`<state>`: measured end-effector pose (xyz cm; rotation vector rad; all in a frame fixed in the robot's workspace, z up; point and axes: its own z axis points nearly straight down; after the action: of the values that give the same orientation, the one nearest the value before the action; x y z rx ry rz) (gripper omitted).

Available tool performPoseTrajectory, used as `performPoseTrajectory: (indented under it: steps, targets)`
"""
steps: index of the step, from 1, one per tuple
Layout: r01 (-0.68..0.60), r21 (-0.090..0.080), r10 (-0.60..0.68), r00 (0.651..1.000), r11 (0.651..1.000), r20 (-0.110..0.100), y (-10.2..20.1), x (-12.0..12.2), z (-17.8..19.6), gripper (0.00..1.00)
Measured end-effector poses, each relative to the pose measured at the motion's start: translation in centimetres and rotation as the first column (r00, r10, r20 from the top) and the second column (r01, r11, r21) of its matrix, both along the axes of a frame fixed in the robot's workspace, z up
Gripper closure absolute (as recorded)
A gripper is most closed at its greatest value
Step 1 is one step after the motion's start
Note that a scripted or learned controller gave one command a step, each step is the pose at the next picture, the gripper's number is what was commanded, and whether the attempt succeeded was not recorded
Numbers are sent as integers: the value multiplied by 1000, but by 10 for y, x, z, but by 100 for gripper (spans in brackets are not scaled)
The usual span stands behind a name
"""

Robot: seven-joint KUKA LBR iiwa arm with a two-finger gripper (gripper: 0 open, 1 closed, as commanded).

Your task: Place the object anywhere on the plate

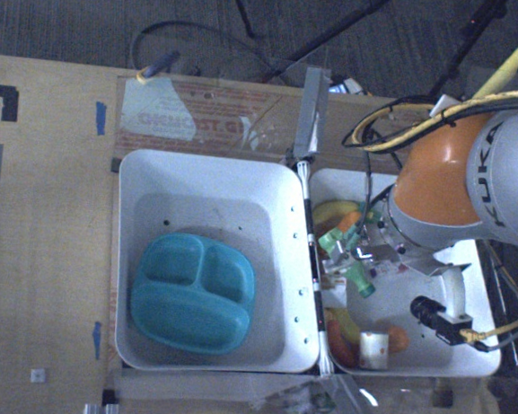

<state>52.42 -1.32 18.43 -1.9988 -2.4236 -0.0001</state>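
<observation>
Picking stage: hand (356, 255) low among toy food in right bin (476, 356), grip state impossible to tell. Next: secure green bottle (358, 278) just below, carry left to teal plate (194, 292).

The grey arm (506, 169), its orange band (438, 172) just above the wrist, reaches in from the right with the gripper (349, 259) lowered and pointing left.

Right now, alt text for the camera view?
A grey and orange arm reaches into the right bin above small toy foods, its gripper near a green object. A teal divided plate lies in the left bin.
</observation>
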Motion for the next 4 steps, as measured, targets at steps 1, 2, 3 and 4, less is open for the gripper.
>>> performPoseTrajectory:
  steps: [1, 2, 3, 4]
  targets:
    - [95, 0, -95, 995, 995, 1, 92, 2, 0, 100]
    - [15, 0, -15, 1000, 1000, 1, 161, 31, 10, 100]
    - [42, -1, -42, 999, 999, 2, 152, 34, 13, 100]
    - [42, -1, -42, 999, 999, 2, 152, 34, 13, 0]
